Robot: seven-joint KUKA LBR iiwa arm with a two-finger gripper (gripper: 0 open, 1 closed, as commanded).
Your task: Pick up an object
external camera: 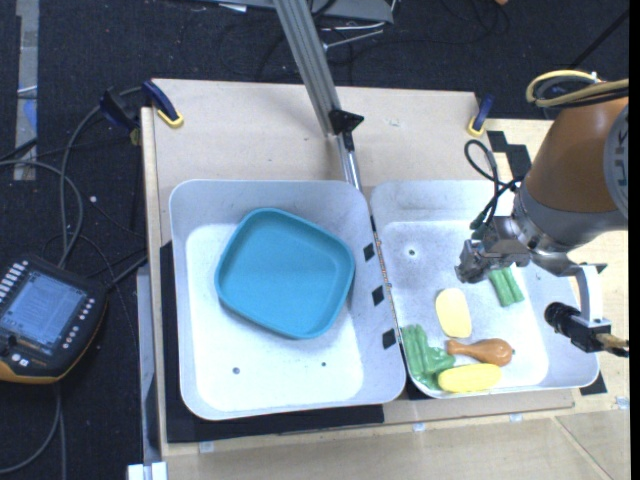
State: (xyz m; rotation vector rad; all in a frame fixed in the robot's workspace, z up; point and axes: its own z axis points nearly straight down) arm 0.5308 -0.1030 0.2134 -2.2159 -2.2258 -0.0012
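Observation:
The right bin [420, 218] holds a pale yellow oval piece [454, 313], a brown drumstick-shaped toy [482, 349], a yellow piece [469, 377] at the front, a green leafy toy [421, 353] at the front left, and a green stick [507, 286]. My gripper [474, 265] hangs over the right bin, just above the pale yellow piece and left of the green stick. Nothing shows between its tips.
A blue square plate [286, 272] lies in the left bin [200, 368]. A slanted metal pole [310, 53] crosses the bench behind the bins. A teach pendant [40, 318] and cables lie on the floor to the left.

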